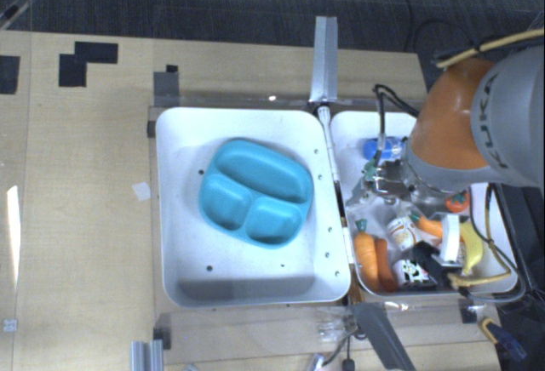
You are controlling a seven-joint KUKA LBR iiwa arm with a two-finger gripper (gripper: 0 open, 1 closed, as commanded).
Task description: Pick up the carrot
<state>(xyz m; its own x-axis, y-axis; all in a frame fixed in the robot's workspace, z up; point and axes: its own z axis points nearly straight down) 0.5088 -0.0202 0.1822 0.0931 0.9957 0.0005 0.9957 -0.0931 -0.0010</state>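
I see gripper point(390, 184) low in right bin point(345, 129), short of carrot point(367, 252) at near wall. Grip state: cannot tell. Tray point(255, 192) sits in left bin.

You see: blue divided plate point(255, 192) smooth glossy plastic. Left bin point(183, 276) white, smooth, slight sheen. Tabletop point(77, 216) pale wood grain, matt. Divider post point(324, 63) between bins brushed metal. Carrot point(367, 253) orange, smooth, dull shine. Arm's orange band point(443, 118) glossy.
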